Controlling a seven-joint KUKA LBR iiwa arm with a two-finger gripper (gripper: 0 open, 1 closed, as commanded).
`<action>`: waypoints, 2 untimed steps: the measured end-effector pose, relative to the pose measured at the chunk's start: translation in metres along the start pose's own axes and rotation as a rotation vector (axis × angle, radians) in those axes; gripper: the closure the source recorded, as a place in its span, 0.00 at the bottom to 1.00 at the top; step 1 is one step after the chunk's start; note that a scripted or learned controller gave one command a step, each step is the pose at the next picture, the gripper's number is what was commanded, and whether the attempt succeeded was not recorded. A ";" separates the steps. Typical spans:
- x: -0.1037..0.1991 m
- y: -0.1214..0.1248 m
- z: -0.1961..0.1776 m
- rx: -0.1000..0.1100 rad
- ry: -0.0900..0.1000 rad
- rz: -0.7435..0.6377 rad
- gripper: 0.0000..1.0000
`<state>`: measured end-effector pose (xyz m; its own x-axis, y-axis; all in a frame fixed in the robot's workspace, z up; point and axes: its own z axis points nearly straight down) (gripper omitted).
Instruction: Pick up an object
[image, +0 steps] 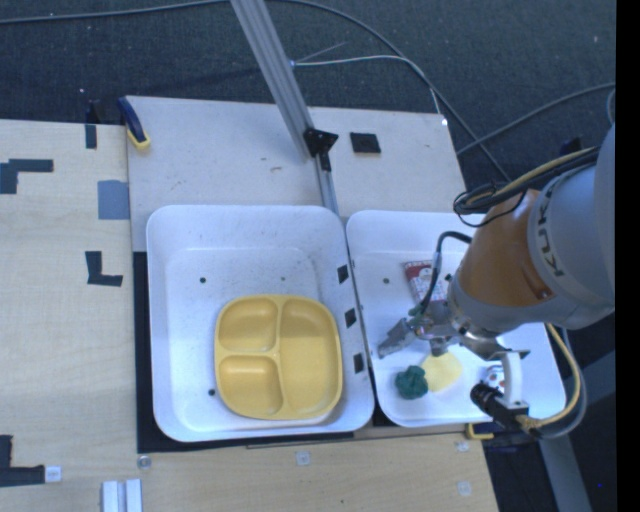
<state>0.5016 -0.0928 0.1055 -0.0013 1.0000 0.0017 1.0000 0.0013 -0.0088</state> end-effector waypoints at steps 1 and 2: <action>-0.001 0.001 0.019 -0.008 -0.002 0.001 0.00; 0.000 0.002 0.008 -0.012 -0.001 0.000 1.00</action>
